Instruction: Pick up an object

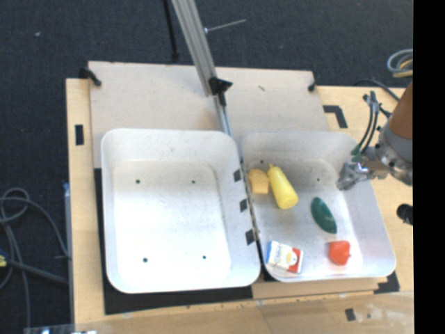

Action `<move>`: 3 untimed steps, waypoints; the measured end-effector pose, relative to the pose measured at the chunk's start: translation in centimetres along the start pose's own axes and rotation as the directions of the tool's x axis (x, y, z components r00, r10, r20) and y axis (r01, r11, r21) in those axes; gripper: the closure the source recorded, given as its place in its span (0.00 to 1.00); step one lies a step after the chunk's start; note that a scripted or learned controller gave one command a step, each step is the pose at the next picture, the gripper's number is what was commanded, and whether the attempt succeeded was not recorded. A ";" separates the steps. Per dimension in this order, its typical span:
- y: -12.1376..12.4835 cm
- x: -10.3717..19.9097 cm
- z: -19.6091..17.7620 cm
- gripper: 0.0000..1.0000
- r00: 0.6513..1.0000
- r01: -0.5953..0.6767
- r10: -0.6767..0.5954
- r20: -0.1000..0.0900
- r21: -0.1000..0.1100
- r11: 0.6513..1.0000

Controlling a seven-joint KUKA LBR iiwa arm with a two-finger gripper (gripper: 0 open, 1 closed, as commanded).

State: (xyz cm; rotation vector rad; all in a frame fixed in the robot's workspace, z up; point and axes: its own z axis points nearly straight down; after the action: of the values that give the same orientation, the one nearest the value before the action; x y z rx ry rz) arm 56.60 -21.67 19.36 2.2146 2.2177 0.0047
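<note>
I judge my tool (345,179), grip state unreadable, poised at the frame's right, approaching; next it must descend onto the green object (323,214).

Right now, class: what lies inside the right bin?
Inside the right bin: a yellow bottle, a yellow block, a green piece, a red piece, a small carton. Anything beneath them is covered.

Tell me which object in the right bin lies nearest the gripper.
The dark green object, lying just below-left of the gripper. The yellow bottle, orange-red piece and small carton lie farther off.
</note>
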 end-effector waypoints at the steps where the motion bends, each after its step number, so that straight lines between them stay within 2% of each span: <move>1: -0.7 -0.4 -4.9 1.00 1.000 0.001 -0.001 0.000 0.000 1.000; 2: -0.5 -0.6 -10.1 1.00 1.000 0.002 -0.002 0.000 0.000 1.000; 3: -2.0 4.5 -10.2 1.00 1.000 0.004 -0.004 -0.002 0.005 1.000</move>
State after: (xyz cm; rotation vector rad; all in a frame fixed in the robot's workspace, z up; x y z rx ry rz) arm 54.50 -17.15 29.50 2.2136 2.2256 0.0018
